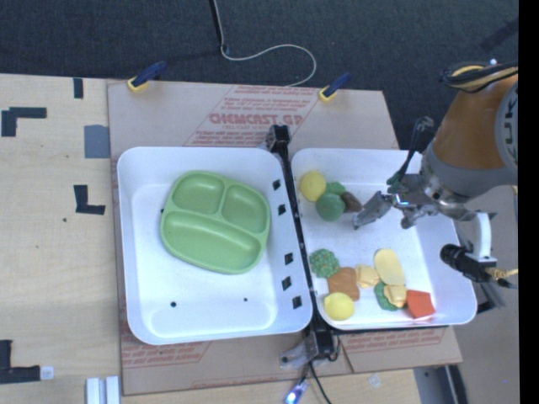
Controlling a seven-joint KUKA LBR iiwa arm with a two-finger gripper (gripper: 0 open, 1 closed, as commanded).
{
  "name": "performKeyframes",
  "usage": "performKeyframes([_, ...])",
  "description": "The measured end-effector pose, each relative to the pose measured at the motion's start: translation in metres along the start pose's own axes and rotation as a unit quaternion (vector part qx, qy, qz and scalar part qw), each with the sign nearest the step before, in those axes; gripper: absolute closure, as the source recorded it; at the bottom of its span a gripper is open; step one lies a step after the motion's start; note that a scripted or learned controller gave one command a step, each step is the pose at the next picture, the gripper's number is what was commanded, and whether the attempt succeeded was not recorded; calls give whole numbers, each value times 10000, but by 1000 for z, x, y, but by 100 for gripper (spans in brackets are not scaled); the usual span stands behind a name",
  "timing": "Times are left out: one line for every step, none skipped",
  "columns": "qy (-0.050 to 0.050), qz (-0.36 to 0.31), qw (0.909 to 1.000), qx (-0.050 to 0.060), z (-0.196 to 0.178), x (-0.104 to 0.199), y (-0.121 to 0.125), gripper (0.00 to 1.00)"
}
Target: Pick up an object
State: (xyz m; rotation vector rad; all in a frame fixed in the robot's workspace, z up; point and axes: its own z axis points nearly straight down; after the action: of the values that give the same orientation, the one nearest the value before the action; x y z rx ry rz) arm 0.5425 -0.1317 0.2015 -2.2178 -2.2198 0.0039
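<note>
the gripper hangs over the right bin with fingers spread and holding nothing, beside the yellow ball by the divider, which looks light, smooth and rollable, best pinched across its middle.

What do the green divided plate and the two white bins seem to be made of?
The green divided plate looks like moulded plastic with a matte finish: uniform pale green, soft rounded compartment ridges, no sharp glare. The two shallow white bins, left and right, also appear to be plastic, smooth and slightly glossy, with rounded corners and thin rims. The exact material cannot be confirmed by look alone.
</note>
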Motion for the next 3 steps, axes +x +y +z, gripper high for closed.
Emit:
performKeyframes([-21,-15,10000,-97,-290,37,-7,0])
performKeyframes([-23,-2,10000,4,-288,37,-6,100])
performKeyframes([8,-3,10000,93,-114,76,-42,100])
